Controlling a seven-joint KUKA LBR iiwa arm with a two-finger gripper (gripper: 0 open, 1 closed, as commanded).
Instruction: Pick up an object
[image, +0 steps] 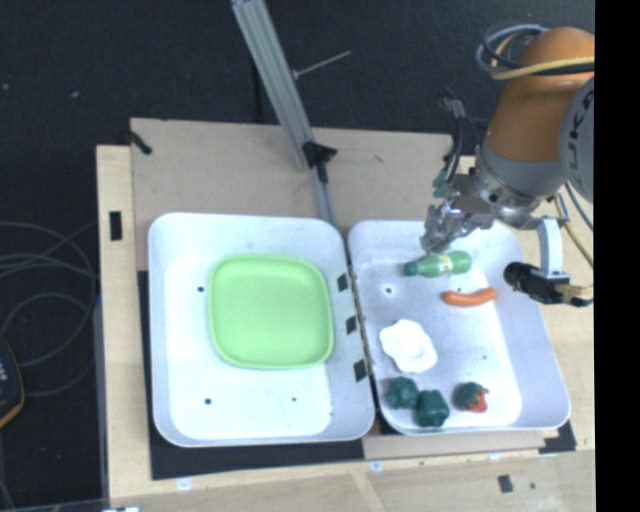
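My gripper (437, 243) hangs over the far part of the right bin (530, 400), just above and to the left of a green bottle (440, 265) lying on its side. An orange carrot-like piece (469, 296) lies a little nearer and to the right. A white lump (408, 345) rests in the bin's middle. Two dark green pieces (418, 400) and a red-and-green vegetable (472, 397) sit at the near edge. Nothing shows between the fingers.
The left bin (180, 400) holds a light green square plate (270, 310). A grey metal pole (285, 100) slants down from the top to the gap between the bins. A black part (535, 282) of the arm juts over the right bin's right side.
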